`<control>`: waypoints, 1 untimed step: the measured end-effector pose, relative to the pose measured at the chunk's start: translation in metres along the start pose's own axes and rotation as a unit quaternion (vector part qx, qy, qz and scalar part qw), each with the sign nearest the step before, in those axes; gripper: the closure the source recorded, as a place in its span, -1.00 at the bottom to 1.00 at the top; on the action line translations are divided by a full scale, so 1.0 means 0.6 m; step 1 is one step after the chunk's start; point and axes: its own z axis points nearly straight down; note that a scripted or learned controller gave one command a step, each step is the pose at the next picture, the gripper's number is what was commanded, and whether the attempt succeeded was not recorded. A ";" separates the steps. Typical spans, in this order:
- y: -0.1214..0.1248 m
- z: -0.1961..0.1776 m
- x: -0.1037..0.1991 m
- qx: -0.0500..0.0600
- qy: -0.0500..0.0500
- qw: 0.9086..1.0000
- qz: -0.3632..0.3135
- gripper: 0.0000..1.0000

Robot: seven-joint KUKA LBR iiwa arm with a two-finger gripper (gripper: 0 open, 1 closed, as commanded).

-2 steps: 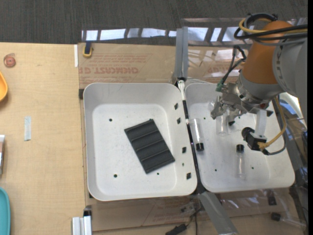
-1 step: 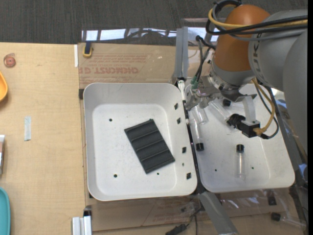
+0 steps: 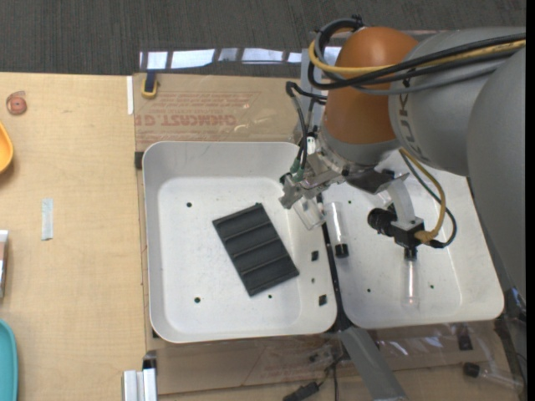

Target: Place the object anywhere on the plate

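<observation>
A black ribbed rectangular plate (image 3: 255, 249) lies flat and slantwise in the middle of the left bin (image 3: 167, 182). My gripper (image 3: 306, 200) hangs over that bin's right edge, just up and right of the plate and apart from it. A pale pen-like stick with a black tip (image 3: 337, 230) lies along the divider between the bins, right beside the gripper. Whether anything sits in the gripper is hidden by its own body.
A clear tube (image 3: 411, 281) lies in the right bin (image 3: 468, 299) below the wrist. Two small black bits (image 3: 315, 256) (image 3: 323, 299) rest near the left bin's right wall. Cardboard (image 3: 209, 111) lies behind the bins, wooden bench (image 3: 67, 224) to the left.
</observation>
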 end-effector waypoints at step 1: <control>0.086 0.042 0.092 -0.001 -0.001 0.991 -0.135 1.00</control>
